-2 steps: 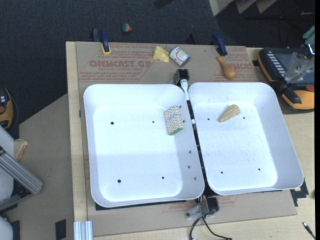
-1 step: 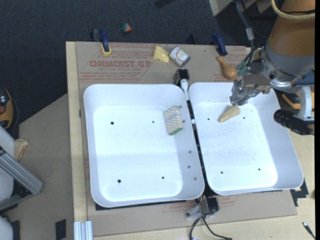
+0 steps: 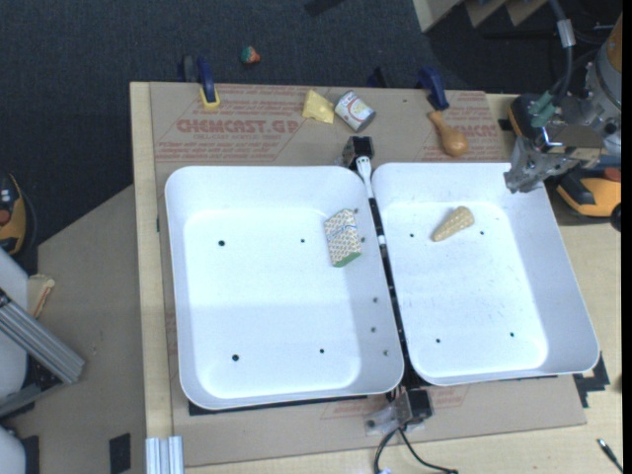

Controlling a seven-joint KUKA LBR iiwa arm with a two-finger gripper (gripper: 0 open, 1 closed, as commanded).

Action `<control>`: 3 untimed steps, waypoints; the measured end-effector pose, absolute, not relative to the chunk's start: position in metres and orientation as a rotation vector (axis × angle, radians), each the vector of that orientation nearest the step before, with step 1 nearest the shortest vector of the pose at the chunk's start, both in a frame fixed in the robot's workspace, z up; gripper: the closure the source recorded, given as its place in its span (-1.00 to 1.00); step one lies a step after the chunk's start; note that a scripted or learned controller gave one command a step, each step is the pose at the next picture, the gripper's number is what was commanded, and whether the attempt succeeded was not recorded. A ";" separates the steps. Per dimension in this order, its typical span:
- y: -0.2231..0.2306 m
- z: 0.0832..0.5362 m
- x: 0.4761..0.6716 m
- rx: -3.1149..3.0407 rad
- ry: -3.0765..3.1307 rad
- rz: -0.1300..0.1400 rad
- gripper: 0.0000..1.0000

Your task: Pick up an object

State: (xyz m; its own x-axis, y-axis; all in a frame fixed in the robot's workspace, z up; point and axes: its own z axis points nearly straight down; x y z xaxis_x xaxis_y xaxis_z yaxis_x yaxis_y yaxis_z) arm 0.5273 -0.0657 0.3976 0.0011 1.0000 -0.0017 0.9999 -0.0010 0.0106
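Camera view, tool (image 3: pixel 521 174) over right bin (image 3: pixel 563 265) corner

Looks like a robotics lab setup to me: a plywood bench (image 3: pixel 296 126) held with blue clamps (image 3: pixel 206 79), two white bins (image 3: pixel 188 265) side by side on top, loose cables (image 3: pixel 415 447) at the front edge, aluminium framing (image 3: pixel 35 339) on dark carpet (image 3: pixel 99 28).
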 end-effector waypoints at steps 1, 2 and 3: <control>0.081 0.319 0.529 2.212 2.243 -0.008 1.00; 0.121 0.499 0.500 2.207 2.222 0.030 1.00; 0.196 0.418 0.545 2.218 2.233 -0.012 1.00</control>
